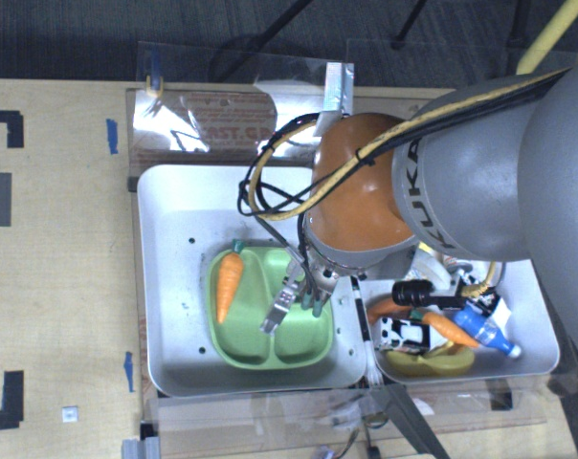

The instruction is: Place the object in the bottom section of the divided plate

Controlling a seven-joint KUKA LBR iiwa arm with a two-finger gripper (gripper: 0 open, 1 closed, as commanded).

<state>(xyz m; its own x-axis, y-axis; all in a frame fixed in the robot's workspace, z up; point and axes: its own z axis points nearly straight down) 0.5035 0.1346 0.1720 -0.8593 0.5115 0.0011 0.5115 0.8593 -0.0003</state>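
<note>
A green divided plate (291, 344) lies in the left white bin (174, 256). An orange carrot (229, 286) with a green top rests lengthwise in the plate's left section. My gripper (295, 312) hangs over the middle of the plate, just right of the carrot and over the divider ridge. It is open with nothing between its fingers: one silver finger (277, 310) points down-left and one dark finger (319, 300) stands to its right. The orange-banded wrist (361, 189) hides the plate's upper right part.
The right bin (543, 338) holds several things: a black-handled tool (425, 295), an orange piece (449, 330), a blue bottle (483, 328), a black-and-white item (401, 333) and a yellow banana (425, 361). Clear plastic film (222, 113) lies behind the left bin.
</note>
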